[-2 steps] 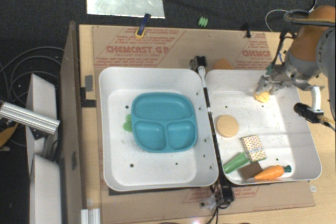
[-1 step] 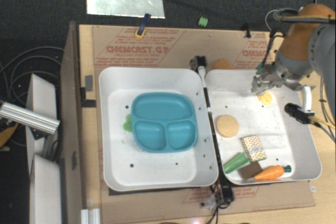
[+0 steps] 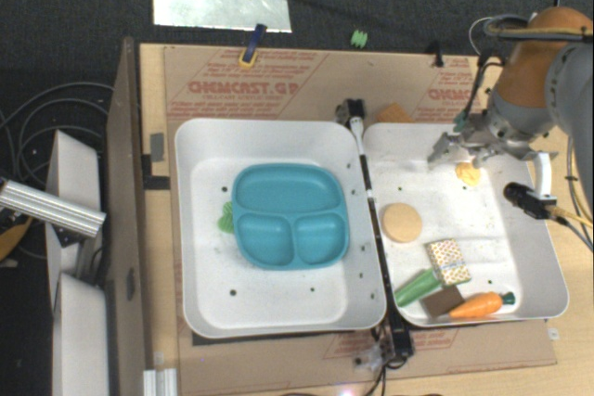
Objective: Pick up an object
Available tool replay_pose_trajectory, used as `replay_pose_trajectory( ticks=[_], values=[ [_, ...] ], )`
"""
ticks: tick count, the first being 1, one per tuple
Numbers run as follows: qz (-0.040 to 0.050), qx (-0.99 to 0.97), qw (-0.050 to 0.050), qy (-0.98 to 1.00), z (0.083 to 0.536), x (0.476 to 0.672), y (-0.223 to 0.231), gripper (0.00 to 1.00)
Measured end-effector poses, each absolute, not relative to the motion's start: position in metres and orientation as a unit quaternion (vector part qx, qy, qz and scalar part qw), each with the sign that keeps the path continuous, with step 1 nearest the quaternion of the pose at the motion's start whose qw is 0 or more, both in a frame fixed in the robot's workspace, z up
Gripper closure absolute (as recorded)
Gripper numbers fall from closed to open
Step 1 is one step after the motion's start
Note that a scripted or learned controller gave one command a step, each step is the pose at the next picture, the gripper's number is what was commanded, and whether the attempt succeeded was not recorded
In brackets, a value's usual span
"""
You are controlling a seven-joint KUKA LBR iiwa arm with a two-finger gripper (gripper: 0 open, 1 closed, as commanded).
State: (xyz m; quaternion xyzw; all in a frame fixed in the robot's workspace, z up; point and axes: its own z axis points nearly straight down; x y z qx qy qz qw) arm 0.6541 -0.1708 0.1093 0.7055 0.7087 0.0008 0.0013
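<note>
Two fingers of the gripper (image 3: 461, 146) look spread over the right bin (image 3: 548, 266), a small yellow piece (image 3: 469, 173) just below them (not gripped). Nearer lie a round cookie (image 3: 402, 223), patterned block (image 3: 447, 261), green stick (image 3: 417, 287), carrot (image 3: 477, 305); a blue tray (image 3: 290, 214) fills the left bin (image 3: 200, 227)

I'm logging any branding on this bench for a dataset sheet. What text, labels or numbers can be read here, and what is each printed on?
"CHEMCAST GP", red print, repeated on the brown protective sheet under the bins; clearest behind the left bin.
A partial repeat of the same red print sits behind the right bin, too cut off to read.
The patterned small box in the right bin carries markings too small to read.
</note>
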Motion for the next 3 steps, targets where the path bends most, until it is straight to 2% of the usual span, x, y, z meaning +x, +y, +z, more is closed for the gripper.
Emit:
replay_pose_trajectory(
  ticks=[1,2,3],
  values=[
    [0.0011,0.707,0.001,0.707,0.085,0.67,-0.204,0.0],
    [-0.0001,0.707,0.001,0.708,0.085,0.658,-0.207,0.0],
    [0.002,0.706,0.004,0.708,0.098,0.66,-0.207,1.0]
  ],
)
